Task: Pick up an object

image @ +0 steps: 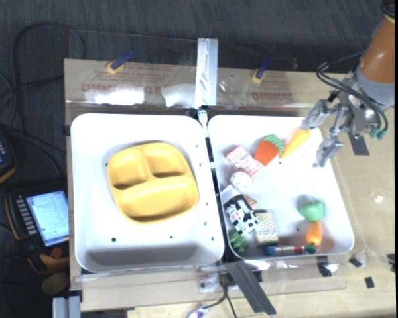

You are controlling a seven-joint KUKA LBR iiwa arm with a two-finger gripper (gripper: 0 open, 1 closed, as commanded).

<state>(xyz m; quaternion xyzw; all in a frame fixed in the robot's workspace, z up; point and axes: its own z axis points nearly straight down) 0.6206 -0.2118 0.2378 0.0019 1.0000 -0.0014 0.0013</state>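
- The object to be picked was not yet settled: the right bin (348, 237) held a clutter of small things, and none of them sat between the fingers of the tool (324, 132).
- The nearest candidate was a yellow-orange corn-like toy (296, 142), lying tilted at about 1 o'clock in the right bin, just beside the tool at its 9 o'clock side.
- An orange-and-green block (270, 149) lay touching or nearly touching the toy on its 9 o'clock side; a pink patterned box (242, 160) lay further toward 9 o'clock.
- A green ball-like thing (312, 211) and a small carrot (314, 233) sat toward 5 o'clock in that bin, well apart from the tool.
- A black-and-white cube (237, 212) and a marker (288, 250) lay along the 6 to 7 o'clock part of the bin.
- The left bin (86, 177) held a yellow divided tray (152, 179).
- The tool hung over the bin's 2 o'clock corner with its two fingers spread apart and nothing in them.
- As I judged it, the step in hand was the approach, before any grasp.
- The next move seemed to call for shifting toward 9 o'clock, centring over the corn toy, turning the fingers across its narrow width, then lowering and closing.
- The bin wall close by and the neighbouring block looked likely to crowd that grasp.
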